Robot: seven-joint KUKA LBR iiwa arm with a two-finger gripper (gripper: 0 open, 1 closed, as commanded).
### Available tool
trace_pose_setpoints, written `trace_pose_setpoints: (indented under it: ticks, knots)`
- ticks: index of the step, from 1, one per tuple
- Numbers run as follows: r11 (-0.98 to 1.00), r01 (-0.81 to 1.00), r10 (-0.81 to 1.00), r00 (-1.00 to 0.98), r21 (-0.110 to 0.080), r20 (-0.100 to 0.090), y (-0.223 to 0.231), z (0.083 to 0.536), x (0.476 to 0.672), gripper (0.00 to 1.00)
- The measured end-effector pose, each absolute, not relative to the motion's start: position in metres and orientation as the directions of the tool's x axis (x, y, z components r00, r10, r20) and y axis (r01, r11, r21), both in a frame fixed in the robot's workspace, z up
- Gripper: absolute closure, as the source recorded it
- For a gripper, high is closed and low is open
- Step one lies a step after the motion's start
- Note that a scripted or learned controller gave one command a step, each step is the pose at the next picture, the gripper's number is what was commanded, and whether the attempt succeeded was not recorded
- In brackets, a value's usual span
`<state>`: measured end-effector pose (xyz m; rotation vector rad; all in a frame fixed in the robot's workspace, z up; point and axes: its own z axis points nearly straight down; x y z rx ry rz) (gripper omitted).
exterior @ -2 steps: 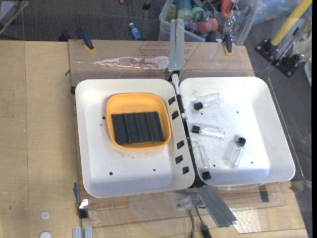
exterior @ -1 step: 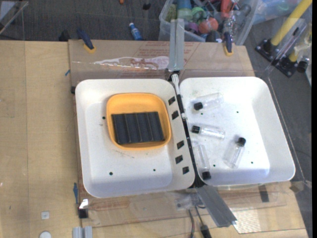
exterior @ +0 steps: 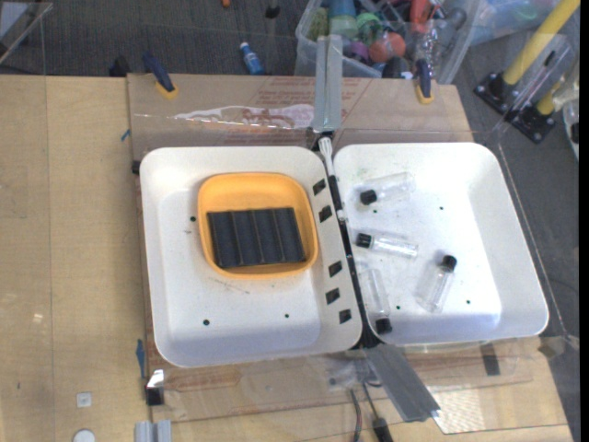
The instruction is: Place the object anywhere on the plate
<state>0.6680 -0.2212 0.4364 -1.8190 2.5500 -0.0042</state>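
The claw's state cannot be told. A black ridged block lies flat in the orange plate, which sits in the middle of the left bin. If that block is the object, the task looks done. If not, four capped vials lie scattered in the right bin, mostly toward its left edge, none yet on the plate.

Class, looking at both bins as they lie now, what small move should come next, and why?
Probably bring the end effector over the right bin above one clear vial. All four vials lie there, while the orange plate in the left bin already carries a black ridged block.
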Motion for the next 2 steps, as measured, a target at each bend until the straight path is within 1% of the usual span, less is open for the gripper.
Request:
trace_pose_setpoints:
  ticks: [2]
  knots:
    - [-0.023,-1.000,-1.000,0.023,-0.008,-0.003,-0.2200,0.4361,0.6683,1.00]
